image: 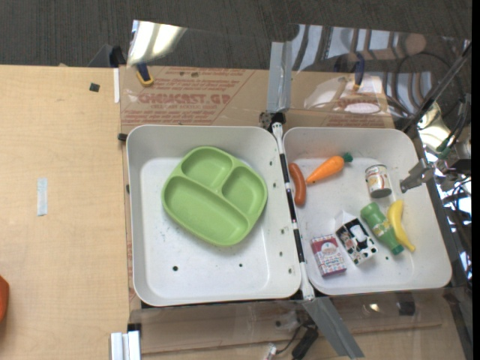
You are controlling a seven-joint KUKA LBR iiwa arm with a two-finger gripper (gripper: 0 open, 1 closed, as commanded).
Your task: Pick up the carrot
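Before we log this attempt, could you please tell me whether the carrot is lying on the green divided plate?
No, the carrot lies in the right bin, while the green divided plate sits in the left bin.

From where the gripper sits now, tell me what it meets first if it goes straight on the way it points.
The gripper at the right bin's right edge points left and a bit down. Likely first in line is the jar, though height is unclear; the carrot lies farther left.
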